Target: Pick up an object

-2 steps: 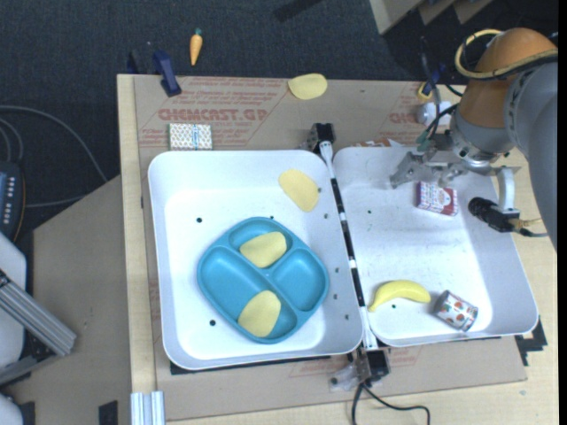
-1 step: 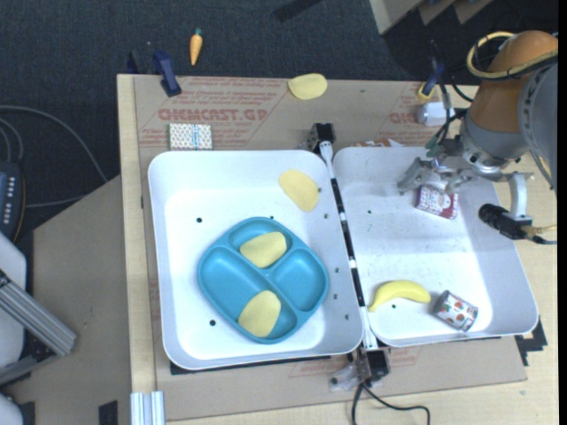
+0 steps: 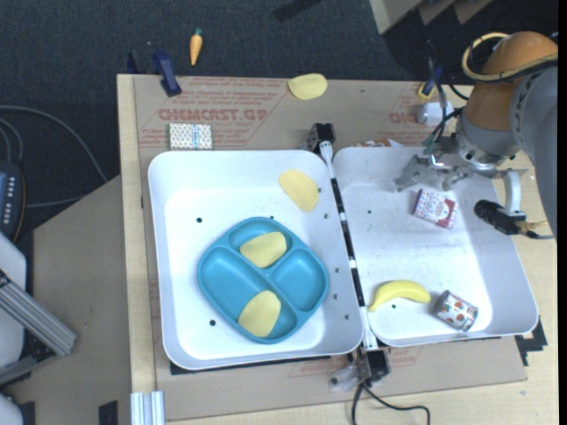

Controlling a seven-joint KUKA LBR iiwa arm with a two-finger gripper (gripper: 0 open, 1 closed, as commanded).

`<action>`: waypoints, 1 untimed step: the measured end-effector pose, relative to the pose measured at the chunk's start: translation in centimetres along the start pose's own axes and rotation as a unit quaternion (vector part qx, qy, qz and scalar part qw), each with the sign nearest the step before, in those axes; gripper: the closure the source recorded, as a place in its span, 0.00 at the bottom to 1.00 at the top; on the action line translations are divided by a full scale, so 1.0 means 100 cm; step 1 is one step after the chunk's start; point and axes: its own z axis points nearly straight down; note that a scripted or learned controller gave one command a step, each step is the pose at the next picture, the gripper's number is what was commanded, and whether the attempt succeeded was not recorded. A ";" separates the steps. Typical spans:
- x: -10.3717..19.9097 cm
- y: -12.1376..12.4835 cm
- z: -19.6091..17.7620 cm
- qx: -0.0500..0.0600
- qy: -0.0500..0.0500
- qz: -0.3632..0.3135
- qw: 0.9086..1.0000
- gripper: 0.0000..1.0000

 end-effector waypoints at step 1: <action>-0.033 -0.047 0.000 0.001 0.003 0.000 1.000 0.00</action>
